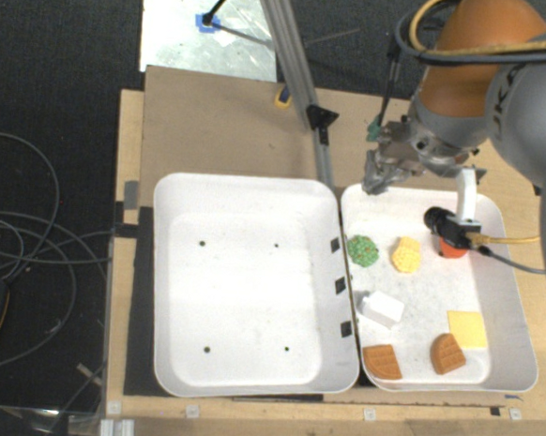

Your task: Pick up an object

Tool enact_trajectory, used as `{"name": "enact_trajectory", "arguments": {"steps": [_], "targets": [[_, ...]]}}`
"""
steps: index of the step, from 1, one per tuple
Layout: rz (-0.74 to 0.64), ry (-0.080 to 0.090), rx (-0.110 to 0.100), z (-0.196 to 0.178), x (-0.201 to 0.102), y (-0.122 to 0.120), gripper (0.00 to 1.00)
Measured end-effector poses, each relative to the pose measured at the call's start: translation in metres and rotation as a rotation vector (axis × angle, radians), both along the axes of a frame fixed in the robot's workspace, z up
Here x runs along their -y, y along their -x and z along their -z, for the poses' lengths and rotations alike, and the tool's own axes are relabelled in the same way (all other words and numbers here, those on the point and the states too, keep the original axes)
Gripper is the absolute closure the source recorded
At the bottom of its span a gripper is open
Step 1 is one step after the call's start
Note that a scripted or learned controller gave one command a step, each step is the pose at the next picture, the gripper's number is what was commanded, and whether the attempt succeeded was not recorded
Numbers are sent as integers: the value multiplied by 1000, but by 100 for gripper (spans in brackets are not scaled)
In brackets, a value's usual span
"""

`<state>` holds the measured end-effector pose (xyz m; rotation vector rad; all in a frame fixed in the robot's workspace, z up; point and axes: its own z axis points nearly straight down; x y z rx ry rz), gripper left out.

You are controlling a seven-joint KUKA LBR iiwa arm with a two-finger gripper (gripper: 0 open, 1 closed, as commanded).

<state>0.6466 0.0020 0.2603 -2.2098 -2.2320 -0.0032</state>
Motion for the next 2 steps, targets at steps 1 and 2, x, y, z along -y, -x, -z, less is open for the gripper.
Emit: {"name": "enact_trajectory", "arguments": {"steps": [1,2], "targets": [[0,0,1,4,-51,-4,100],[1,0,-1,22,-95,0,100]]}}
